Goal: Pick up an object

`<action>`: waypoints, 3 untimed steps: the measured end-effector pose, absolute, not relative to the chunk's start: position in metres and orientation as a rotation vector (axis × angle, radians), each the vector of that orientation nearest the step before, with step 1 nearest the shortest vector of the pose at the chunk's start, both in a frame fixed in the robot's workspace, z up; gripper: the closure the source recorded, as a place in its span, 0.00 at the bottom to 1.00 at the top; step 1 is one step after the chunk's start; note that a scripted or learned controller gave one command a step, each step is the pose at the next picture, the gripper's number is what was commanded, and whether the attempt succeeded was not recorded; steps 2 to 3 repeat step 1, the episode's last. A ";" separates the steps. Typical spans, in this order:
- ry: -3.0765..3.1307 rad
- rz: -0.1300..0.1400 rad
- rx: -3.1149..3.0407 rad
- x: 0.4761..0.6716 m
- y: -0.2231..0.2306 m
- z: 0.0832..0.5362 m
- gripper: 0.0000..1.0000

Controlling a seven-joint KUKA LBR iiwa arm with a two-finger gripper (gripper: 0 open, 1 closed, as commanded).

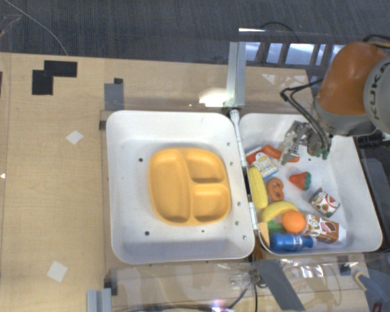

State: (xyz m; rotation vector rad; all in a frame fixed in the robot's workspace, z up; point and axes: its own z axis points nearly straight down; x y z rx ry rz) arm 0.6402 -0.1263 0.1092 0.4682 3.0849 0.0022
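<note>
My gripper (292, 149) hangs over the upper middle of the right bin (357, 174), its fingers spread with nothing between them. Just left of it lie an orange-red packet (263, 153) and a small printed box (265, 167). Below it sit a red strawberry-like toy (301, 180) and a brown pretzel-like piece (275, 188). Lower in the bin are a corn cob (257, 187), a banana (277, 210), an orange (294, 221), a blue bottle (290, 242) and two small cartons (324, 202).
The left bin (130, 174) holds a yellow divided plate (189, 185). A metal post (237, 70) stands behind the divider between the bins. The arm's orange band (348, 77) looms over the right bin's far right corner.
</note>
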 end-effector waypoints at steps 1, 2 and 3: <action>3.009 0.006 0.855 0.636 -0.075 0.195 1.00; 3.009 0.006 0.855 0.636 -0.075 0.195 1.00; 3.009 0.006 0.855 0.636 -0.075 0.195 1.00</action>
